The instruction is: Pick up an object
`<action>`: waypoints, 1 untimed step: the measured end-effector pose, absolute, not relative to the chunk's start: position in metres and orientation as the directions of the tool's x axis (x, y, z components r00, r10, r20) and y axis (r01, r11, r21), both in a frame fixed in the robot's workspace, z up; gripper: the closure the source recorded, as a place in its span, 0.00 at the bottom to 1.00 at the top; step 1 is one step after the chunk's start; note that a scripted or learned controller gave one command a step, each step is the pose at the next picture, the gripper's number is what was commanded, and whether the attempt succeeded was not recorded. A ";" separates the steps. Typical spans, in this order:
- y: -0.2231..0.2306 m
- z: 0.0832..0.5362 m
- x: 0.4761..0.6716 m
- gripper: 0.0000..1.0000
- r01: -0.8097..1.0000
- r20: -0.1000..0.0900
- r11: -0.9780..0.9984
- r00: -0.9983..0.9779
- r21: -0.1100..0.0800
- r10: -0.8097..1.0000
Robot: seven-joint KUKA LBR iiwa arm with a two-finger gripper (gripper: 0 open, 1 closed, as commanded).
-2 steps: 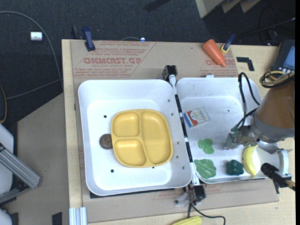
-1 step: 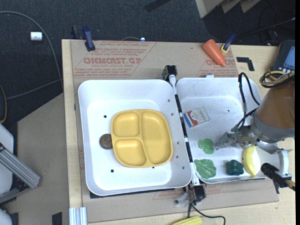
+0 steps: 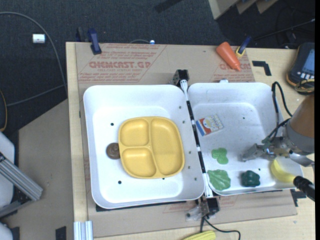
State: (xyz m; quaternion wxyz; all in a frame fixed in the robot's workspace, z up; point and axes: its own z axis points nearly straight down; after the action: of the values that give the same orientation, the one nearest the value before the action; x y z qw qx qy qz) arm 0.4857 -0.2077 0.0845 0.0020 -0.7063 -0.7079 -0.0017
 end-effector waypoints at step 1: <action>-0.128 0.201 0.480 0.00 1.000 0.000 0.002 -0.002 0.002 1.000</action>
State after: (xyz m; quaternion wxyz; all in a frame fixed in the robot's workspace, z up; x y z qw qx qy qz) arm 0.4803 -0.1280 0.2010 -0.0008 -0.7063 -0.7079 -0.0010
